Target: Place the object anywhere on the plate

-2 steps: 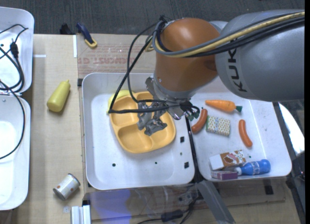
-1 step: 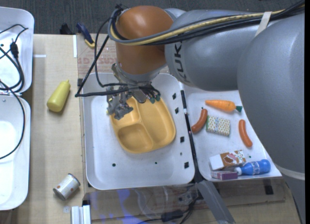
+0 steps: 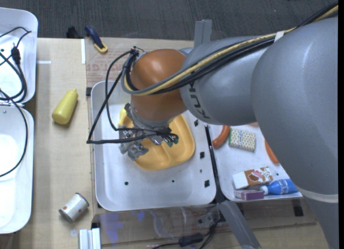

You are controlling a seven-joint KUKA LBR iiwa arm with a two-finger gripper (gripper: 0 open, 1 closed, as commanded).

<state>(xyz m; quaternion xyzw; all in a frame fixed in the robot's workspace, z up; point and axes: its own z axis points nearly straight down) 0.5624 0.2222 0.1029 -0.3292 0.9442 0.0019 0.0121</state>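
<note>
plates: 1 yellow plate (image 3: 171,151) | bins: 2 | pincer (image 3: 141,144): state unclear

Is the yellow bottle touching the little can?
Apart. The camera view shows the yellow bottle lying on the bench left of the bin, and the little can lies much nearer the front edge, with bare wood between them.
</note>
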